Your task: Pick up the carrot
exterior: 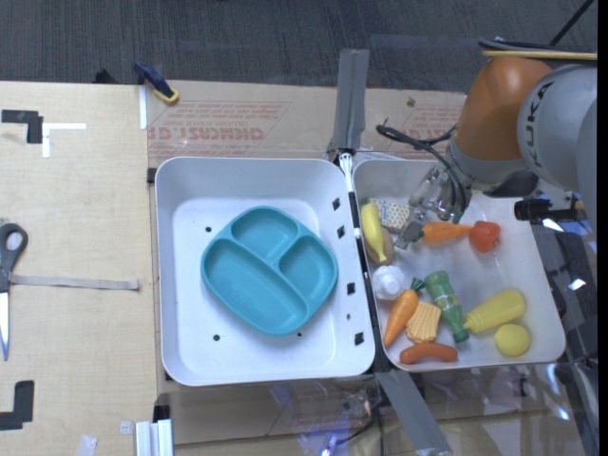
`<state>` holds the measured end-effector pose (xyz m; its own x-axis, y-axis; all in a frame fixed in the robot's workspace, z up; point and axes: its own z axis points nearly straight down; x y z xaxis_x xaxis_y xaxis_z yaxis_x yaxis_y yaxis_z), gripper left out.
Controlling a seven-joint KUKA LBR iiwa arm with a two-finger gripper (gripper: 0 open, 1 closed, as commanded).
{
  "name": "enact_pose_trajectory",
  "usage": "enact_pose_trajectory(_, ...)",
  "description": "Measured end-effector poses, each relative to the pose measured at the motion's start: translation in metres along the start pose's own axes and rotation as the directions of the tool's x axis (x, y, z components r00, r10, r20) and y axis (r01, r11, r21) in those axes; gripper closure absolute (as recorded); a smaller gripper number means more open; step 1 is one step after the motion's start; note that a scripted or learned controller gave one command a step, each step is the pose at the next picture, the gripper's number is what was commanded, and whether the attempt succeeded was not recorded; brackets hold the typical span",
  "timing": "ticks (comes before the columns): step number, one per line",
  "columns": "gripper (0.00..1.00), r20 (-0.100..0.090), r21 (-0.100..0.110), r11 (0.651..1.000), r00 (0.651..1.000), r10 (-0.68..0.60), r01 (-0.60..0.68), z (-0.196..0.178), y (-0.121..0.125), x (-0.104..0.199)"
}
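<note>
Cannot tell opening of end effector [421, 218]; touching the left end of carrot [446, 233], long axis running left-right, toward right.

Light wooden bench [76, 350], 2 shallow white bins side by side on it, left bin [180, 350] just beside right bin [546, 293], scissors [8, 264] well left of the left bin, brown cardboard sheet [237, 122] behind it

Two white bins [171, 283] sit side by side. One holds a single blue divided plate [269, 269]. The other holds two carrots [400, 315], one banana [371, 232], one green bottle [445, 302], one lemon [512, 339] and one tomato [484, 236].
</note>
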<state>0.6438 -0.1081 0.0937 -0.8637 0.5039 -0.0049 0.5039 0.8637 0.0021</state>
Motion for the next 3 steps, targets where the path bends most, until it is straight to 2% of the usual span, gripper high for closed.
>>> enact_pose_trajectory(1, 0.00, -0.001, 0.002, 0.988, 0.988, 0.155, -0.155, 0.000, -0.049, 0.010)
enact_pose_trajectory(2, 0.00, 0.000, 0.002, 0.968, 0.968, 0.249, -0.249, 0.000, -0.088, 0.012)
enact_pose_trajectory(3, 1.00, 0.006, 0.000, 0.969, 0.969, 0.246, -0.246, -0.011, -0.087, 0.010)
